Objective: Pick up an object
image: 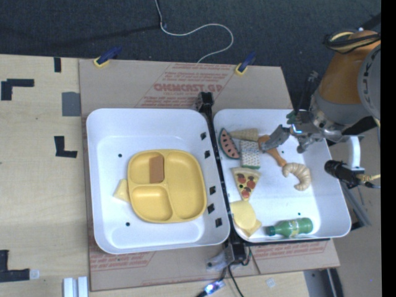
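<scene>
My gripper [292, 139] hangs over the far right part of the right bin [328, 197], open, with nothing between its fingers. Its left finger [278, 136] sits just above an orange carrot-like piece [275, 153]. A tan croissant [299, 175] lies just in front of the gripper. Left of it are a watermelon slice [228, 144], an ice cream cone [245, 133], a speckled square piece [250, 155] and a pizza slice [246, 183]. A yellow cheese wedge [245, 218] and a green bottle [289, 228] lie along the near wall.
The left bin [102, 135] holds a yellow divided plate [167, 187] with a brown piece [156, 167] in its far compartment, and a pale yellow wedge [120, 191] beside the plate. A black divider [213, 166] runs between the bins.
</scene>
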`<state>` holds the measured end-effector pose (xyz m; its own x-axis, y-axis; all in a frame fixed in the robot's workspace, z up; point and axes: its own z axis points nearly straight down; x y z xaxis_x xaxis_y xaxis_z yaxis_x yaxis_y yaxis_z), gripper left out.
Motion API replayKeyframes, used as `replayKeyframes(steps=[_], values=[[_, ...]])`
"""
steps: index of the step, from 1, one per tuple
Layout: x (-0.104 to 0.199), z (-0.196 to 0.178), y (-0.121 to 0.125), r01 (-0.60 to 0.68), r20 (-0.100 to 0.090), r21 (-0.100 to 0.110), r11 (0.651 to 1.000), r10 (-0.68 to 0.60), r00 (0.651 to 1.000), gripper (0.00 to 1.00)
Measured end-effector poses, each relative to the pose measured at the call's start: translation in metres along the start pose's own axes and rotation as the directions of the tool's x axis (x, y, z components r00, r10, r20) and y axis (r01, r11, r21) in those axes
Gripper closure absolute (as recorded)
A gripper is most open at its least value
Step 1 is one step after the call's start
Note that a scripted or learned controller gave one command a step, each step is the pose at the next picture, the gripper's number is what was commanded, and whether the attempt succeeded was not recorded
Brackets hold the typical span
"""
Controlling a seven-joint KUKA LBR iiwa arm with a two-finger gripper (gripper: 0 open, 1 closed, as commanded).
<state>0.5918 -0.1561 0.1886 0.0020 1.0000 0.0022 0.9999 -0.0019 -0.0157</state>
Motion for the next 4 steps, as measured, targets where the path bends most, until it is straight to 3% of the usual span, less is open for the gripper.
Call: replayKeyframes(steps=[1, 3, 4], values=[[0.000, -0.009, 0.003, 0.003, 0.002, -0.014, 1.000, -0.003, 1.000, 0.00], [0.009, 0.084, 0.000, 0.004, 0.003, -0.012, 1.000, -0.004, 1.000, 0.00], [0.009, 0.101, 0.002, 0.004, 0.002, -0.015, 1.000, -0.004, 1.000, 0.00]])
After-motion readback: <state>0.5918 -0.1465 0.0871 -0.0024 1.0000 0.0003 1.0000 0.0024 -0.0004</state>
